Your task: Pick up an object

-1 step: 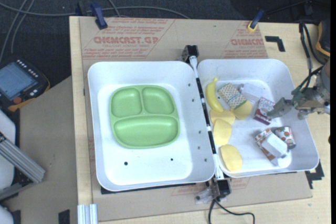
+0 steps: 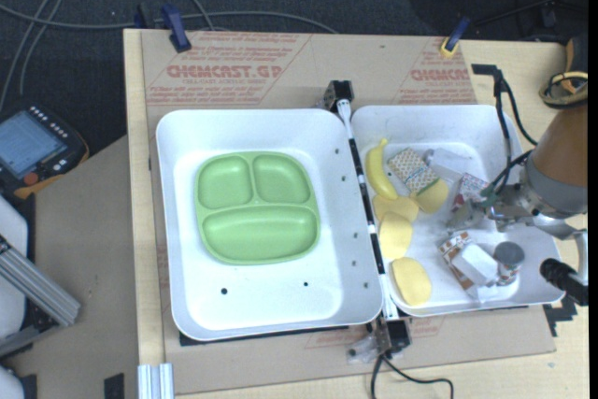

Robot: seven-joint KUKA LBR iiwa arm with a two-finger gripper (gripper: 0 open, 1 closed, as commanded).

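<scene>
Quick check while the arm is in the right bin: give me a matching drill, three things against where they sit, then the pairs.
Things:
1. green divided plate
2. banana
3. blue clamp

Places:
A. right bin, along its left wall
B. back left edge of the bench board
C. middle of the left bin

Pairs: 1-C, 2-A, 3-B

You are looking at a wooden bench (image 2: 280,61) topped with a brown printed sheet; two shallow white bins are sitting directly on it, side by side and touching along their inner edges; the left bin (image 2: 177,201) is lying near the middle; the right bin (image 2: 420,119) is resting toward the right edge; a blue clamp (image 2: 175,26) and a yellow clamp (image 2: 455,36) are gripping the far edge.
</scene>
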